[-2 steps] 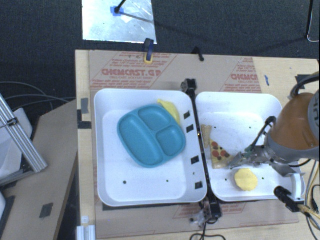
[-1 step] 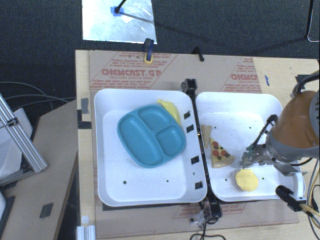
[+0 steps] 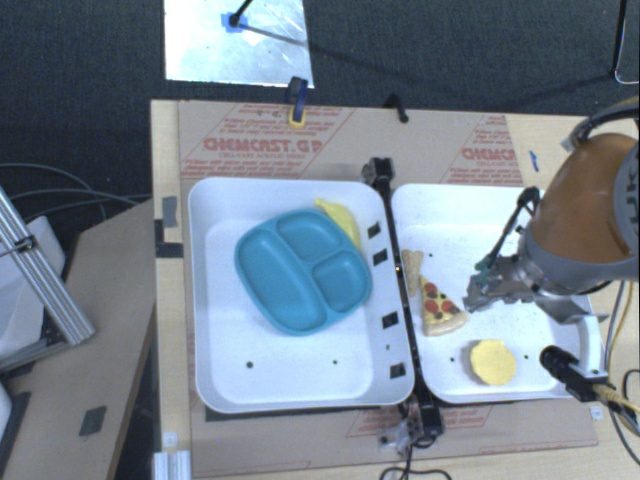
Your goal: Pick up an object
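Observation:
A toy pizza slice (image 3: 439,307) lies in the right bin (image 3: 450,208), near its left side. A round yellow disc (image 3: 493,362) sits toward that bin's front edge. A thin tan piece (image 3: 412,266) lies by the divider. My gripper (image 3: 478,294) hangs low over the right bin, just right of the pizza slice, and I cannot make out how it stands. The grey and orange arm (image 3: 590,208) covers the bin's right part.
The left bin (image 3: 225,368) holds a blue divided plate (image 3: 303,268) with a yellow banana-like item (image 3: 340,217) behind it. Black clips run along the divider (image 3: 390,288) between the bins. A black fitting (image 3: 565,368) sticks out at the right bin's front corner.

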`<state>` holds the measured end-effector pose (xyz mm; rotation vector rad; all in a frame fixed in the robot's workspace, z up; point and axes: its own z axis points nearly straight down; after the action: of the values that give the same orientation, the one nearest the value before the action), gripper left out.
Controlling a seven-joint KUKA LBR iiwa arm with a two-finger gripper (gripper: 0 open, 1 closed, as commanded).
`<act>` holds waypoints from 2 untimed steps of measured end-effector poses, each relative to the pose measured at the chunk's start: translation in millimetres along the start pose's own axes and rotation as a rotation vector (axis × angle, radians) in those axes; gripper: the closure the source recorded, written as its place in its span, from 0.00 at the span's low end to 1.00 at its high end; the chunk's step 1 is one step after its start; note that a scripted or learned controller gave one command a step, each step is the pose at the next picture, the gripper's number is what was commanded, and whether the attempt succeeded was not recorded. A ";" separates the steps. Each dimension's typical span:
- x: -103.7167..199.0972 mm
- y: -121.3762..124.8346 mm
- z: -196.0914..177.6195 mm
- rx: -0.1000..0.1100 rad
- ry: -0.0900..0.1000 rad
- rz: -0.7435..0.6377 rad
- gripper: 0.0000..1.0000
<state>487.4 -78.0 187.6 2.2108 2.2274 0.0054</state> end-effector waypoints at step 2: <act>89.4 25.7 3.4 0.002 0.001 -0.001 1.00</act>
<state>512.5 11.6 184.3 2.2105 2.2301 0.0041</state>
